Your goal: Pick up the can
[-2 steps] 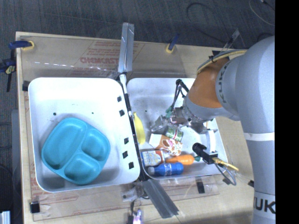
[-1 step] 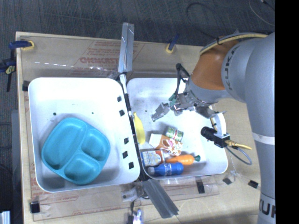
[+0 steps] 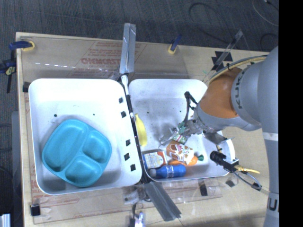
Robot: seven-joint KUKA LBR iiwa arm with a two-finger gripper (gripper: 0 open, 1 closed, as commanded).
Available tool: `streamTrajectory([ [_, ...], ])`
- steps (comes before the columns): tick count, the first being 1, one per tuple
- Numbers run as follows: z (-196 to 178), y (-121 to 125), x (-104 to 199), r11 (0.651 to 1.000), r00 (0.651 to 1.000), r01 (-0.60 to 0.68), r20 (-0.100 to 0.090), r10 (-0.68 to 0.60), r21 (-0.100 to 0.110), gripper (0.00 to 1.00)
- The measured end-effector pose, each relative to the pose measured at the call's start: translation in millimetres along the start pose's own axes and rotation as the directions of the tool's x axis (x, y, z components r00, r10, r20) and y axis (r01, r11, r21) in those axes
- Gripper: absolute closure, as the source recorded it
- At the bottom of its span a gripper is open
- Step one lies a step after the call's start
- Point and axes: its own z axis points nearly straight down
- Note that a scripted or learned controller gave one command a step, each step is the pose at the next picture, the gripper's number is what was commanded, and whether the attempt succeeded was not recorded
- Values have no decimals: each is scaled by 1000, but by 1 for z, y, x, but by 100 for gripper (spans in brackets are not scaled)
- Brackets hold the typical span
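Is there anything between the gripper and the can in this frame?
No clear barrier. The gripper hangs over the right bin, close above the clutter. The can lies by the near wall, crowded by a blue bottle, a pouch and a banana.

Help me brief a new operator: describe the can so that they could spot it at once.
Look in the right-hand bin, along its near edge. The can lies beside the divider, left of a blue bottle. Its white label and stubby shape set it apart.
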Motion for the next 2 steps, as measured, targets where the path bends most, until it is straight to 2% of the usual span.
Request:
streamTrajectory([
  [1,0,0,0,1000,1000,1,0,-1,0,0],
  [2,-10,1,0,1000,1000,5,1,-5,0,100],
])
